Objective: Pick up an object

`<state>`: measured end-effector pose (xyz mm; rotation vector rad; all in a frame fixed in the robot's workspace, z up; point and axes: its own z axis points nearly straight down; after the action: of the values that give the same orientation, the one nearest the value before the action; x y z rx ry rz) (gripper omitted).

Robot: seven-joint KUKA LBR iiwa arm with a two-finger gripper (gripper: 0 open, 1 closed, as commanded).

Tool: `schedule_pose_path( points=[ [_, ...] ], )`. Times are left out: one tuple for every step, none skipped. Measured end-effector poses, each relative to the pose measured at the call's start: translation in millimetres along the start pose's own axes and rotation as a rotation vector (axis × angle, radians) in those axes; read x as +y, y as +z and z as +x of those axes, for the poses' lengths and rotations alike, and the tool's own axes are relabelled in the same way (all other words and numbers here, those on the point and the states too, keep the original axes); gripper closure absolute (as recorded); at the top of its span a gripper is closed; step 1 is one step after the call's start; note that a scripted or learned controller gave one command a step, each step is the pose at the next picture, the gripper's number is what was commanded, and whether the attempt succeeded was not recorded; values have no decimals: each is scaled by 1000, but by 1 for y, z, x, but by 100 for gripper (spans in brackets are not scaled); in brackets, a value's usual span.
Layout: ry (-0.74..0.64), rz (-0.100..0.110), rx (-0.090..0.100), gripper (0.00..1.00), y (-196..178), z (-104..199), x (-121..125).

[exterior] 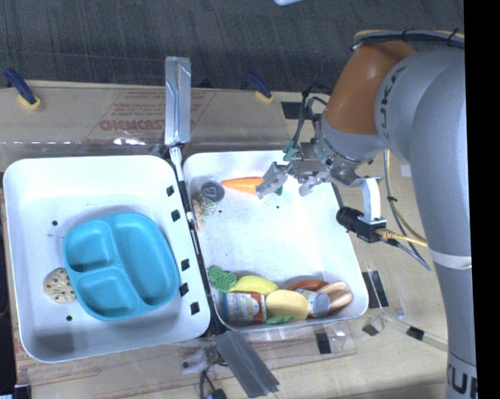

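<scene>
Fingers (pixel 272 182) of the grey two-finger gripper (pixel 288 178) are standing apart over the upper part of the right-hand shallow white bin (pixel 333 224), and we are seeing nothing between them. We are recording the gripper as spread and not holding anything.

We are noting the small orange plastic carrot (pixel 243 185) lying on its side just beside the left fingertip, its thick end toward the gripper and its taper pointing toward the divider. Whether the fingertip is touching it we cannot tell. We are judging this piece to be the nearest candidate: light, stiff, smooth-skinned and likely to skid or roll on the slick bin floor. We are advising a hold across its thick end, fingers square to its long axis.

Further left, we are seeing a small round grey object (pixel 210 190) near the divider. Along the lower wall a heap of toy food is lying packed together, including a yellow lemon-shaped piece (pixel 288 304). In the left-hand shallow white bin (pixel 28 186) we are logging a blue sectioned plastic plate (pixel 120 264) and a round biscuit-like disc (pixel 59 285) touching its left edge.
</scene>
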<state>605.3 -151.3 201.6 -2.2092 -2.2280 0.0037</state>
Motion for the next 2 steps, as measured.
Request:
schedule_pose_path(
  points=[
    [24,-2,-1,0,110,-22,-19],
    [-167,-2,-1,0,110,-23,-97]
  ],
)
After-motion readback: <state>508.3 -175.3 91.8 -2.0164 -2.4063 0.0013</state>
